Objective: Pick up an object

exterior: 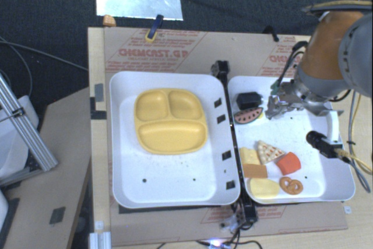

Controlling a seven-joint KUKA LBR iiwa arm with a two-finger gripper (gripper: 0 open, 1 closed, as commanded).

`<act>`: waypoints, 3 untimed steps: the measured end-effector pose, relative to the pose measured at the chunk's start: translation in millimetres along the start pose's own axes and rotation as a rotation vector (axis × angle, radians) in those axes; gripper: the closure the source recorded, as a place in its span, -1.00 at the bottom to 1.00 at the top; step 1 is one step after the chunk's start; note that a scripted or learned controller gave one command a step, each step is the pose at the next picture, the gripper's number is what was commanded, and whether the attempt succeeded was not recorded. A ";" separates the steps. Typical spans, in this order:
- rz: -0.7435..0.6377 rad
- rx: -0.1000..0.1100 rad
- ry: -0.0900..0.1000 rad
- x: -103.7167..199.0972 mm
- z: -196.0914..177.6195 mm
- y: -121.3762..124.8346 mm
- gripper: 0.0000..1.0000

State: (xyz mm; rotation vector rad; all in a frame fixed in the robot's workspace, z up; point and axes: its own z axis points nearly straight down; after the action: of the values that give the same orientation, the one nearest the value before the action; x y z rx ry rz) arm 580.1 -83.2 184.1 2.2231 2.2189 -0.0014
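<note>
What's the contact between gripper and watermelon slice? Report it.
Cannot tell. In the camera view the gripper sits right beside the watermelon slice, at its right end, with neither gap nor contact plain.

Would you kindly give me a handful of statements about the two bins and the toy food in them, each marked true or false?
1. The yellow divided plate lies in the left bin. True.
2. The pretzel sits in the left bin beside the plate. False: it lies in the right bin, near its front edge.
3. The watermelon slice lies just in front of a small black object. True.
4. The gripper is over the left bin. False: it is above the right bin's rear part, right of the watermelon slice.
5. The waffle wedge lies next to the red-orange piece. True.
</note>
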 end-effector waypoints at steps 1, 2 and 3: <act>-0.002 -0.001 0.001 4.1 -0.2 -23.8 1.00; -0.019 -0.002 0.007 138.1 0.0 -37.5 1.00; -0.012 -0.009 0.004 189.1 -60.2 -10.7 1.00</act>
State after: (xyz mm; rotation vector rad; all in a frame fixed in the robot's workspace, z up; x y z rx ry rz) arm 569.8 106.0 244.1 2.2071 2.2302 0.0129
